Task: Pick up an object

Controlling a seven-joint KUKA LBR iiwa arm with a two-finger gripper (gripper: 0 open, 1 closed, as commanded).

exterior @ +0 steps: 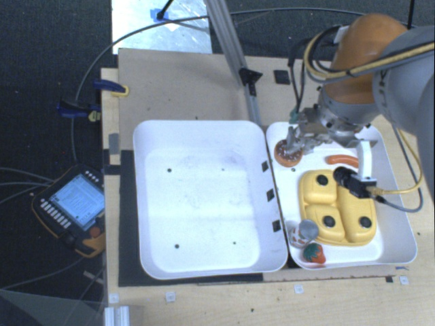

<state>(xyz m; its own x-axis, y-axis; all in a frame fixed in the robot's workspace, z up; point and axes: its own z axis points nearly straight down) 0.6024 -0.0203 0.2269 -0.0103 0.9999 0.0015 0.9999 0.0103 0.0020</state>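
Gripper (293,143) low in the far left corner of the right bin (406,244), carried by the grey arm (408,80) with orange band (367,39) from the right side. Directly under it a brown round piece (288,157), flat on the bin floor and close to the wall between both bins; touching the gripper tip or only just below it, cannot tell which. Cannot tell either how far open the gripper, nor whether anything gripped. Just right of the brown piece a small orange-red long thing (342,159), near the far wall. In the middle of the same bin a big yellow block (340,212) with black dots on top, reaching toward the near side. At its near left side a small grey round thing (308,228), and nearer still a red and green thing (313,252), almost at the near left corner. Left bin (204,182) just beside the right one, with white floor and some small dark marks. Well apart on the left, off the bench, a handheld pendant (71,206) with lit blue screen.
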